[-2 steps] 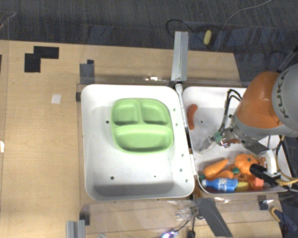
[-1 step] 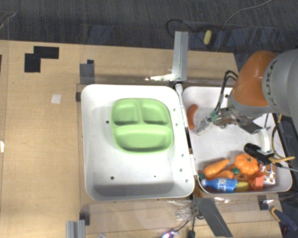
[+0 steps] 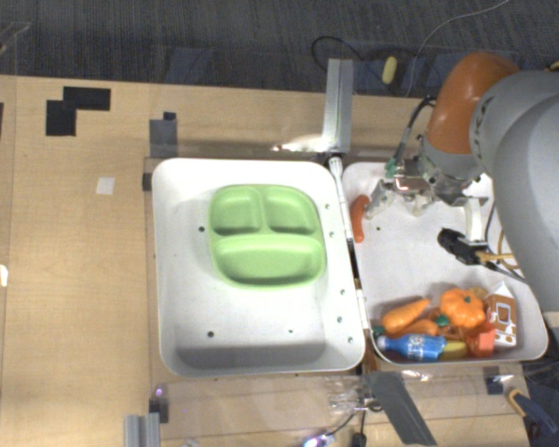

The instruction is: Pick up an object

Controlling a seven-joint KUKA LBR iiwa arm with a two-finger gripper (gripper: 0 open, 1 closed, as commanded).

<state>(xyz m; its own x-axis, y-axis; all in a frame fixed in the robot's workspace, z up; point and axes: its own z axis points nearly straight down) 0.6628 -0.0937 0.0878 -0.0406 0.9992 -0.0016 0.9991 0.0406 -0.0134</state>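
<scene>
End effector (image 3: 391, 194) hangs over the far left corner of the right bin, under the arm's orange band. I cannot tell whether it is spread or pressed together, and nothing shows in its grip.

On the table (image 3: 65, 250), the left bin (image 3: 168, 268) holds a green plate (image 3: 265, 236) lying flat in its middle. The plate is wide and low, so it looks a poor thing to pinch.

The right bin (image 3: 410, 259) offers more. A red sausage (image 3: 357, 218) lies against its left wall, just beside the end effector and a little nearer the camera. It looks like the likeliest thing to pick up. Along the near wall sits a heap, well apart from the end effector: a carrot (image 3: 403, 316), a blue bottle (image 3: 413, 346) in front of it, a pumpkin (image 3: 462, 307), a red block (image 3: 484, 344) and a small box (image 3: 503, 317).

To do the step well, I would:
- shift left toward the sausage and centre over its middle
- turn the wrist so the grip closes across the narrow width, not along the length
- go down wide open, and mind the wall, since the side nearest the rim has little room and could catch on it
- close firmly once low enough, because a rounded thing may slip out of a shallow pinch
- lift straight up
</scene>
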